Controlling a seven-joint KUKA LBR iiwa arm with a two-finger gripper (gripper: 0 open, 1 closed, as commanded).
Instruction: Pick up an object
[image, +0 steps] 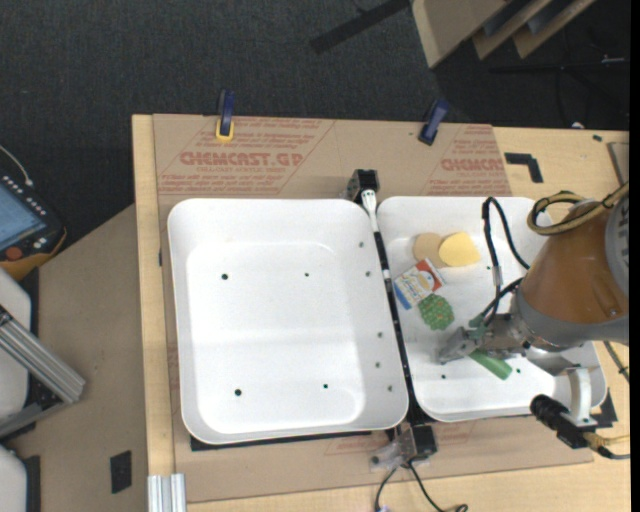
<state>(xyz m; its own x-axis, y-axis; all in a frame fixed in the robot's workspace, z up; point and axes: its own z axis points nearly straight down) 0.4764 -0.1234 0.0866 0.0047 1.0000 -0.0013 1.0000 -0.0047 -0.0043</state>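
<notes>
Here, the gripper (452, 347) hangs low in the right bin (470, 398), fingers apart, beside a green object (493, 364), seemingly lining up a grasp.

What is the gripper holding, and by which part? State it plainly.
It cannot be told. The gripper sits low in the right bin, with a green object right beside it, but the view does not show that object between its fingers.

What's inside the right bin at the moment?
The right bin holds a yellow and tan rounded object, a small blue, white and red packet, a green bumpy ball and a green stick-like piece by the gripper. The arm covers the bin's right part.
</notes>
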